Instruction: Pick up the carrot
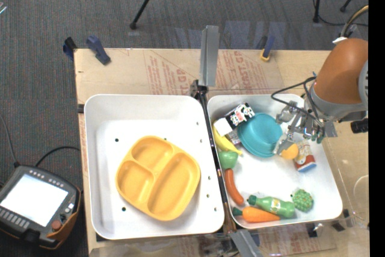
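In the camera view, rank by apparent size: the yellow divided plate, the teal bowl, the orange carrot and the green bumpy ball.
1. Yellow divided plastic plate, clearly largest.
2. Teal round bowl.
3. Orange carrot, long but thin.
4. Green bumpy ball, smallest, though its area looks close to the carrot's.

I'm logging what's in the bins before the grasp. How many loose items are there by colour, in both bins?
Yellow: 3, tray, banana, small piece
Orange: 2, carrot, sausage
Green: 3, bottle, broccoli, pepper
Teal: 1, bowl
Black and white: 1, carton
Red and white: 1, can
Total: 11
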Robot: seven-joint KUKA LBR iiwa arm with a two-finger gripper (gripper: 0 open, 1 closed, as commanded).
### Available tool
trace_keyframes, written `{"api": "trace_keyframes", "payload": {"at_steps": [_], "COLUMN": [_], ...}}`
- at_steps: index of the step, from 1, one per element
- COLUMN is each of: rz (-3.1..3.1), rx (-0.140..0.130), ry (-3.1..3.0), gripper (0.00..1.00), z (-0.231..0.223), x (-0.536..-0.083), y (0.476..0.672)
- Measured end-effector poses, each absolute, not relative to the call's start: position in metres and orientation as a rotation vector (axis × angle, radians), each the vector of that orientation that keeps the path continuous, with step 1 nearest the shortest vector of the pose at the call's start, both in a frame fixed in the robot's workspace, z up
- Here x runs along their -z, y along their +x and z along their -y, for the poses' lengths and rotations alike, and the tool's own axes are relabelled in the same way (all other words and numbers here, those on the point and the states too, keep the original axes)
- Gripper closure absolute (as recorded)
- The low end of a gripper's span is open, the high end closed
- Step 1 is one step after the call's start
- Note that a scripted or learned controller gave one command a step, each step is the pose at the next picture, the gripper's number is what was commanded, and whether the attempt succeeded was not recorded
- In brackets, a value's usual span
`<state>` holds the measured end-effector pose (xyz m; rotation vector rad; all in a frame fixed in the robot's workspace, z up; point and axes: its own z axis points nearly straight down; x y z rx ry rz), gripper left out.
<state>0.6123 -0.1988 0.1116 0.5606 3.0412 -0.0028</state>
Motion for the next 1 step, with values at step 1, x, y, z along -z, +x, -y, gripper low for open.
{"api": "trace_keyframes", "payload": {"at_steps": [1], "rz": [-3.025], "rx": [0.005], "ry": [0.606], "gripper": [0.0], "z": [0.1966], "x": [-0.1118], "y": [0.5961]}}
